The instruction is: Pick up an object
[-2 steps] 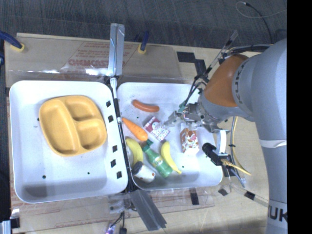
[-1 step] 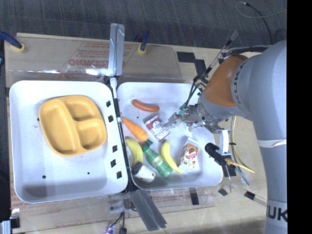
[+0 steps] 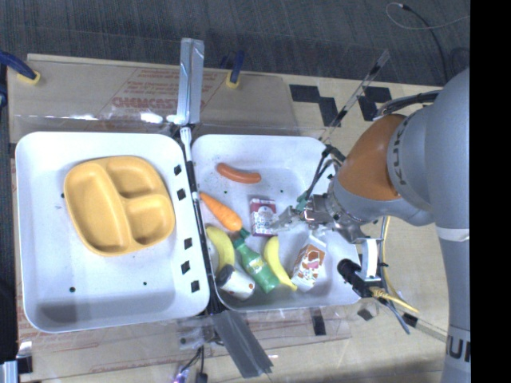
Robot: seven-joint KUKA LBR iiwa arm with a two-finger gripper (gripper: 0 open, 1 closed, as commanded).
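Dark carpet surrounds a bench topped with cardboard and clear sheeting, bearing two shallow white bins side by side.

Left bin: one yellow divided tray, three compartments, lying flat near the middle, tilted slightly in plan.

Divider strip: grey metal, running between the bins.

Right bin, contents left to right:
- Carrot, orange, lying aslant near the left wall.
- Banana, yellow, just below the carrot.
- Small cup-like item, white and dark, at the lower left corner; kind unclear.
- Sausage, orange-red, alone toward the upper part of the bin.
- Green bottle, lying between the two bananas, touching both.
- Red-and-white packet, flat, mid-bin.
- Second banana, curved, beside the bottle.
- White carton, printed, tilted, just under the wrist.

Gripper: set low in the bin, just right of the packet and above the carton. Finger state: cannot tell; nothing is visibly held.

Handling judgement: no object is specified, and the packet lies nearest the tool. It is likely light, thin and slick, hard to pinch flat; an edge grip would serve. The sausage, standing clear of neighbours, probably offers a firmer, rounder hold across its middle. The clustered bananas and bottle risk being jostled together.
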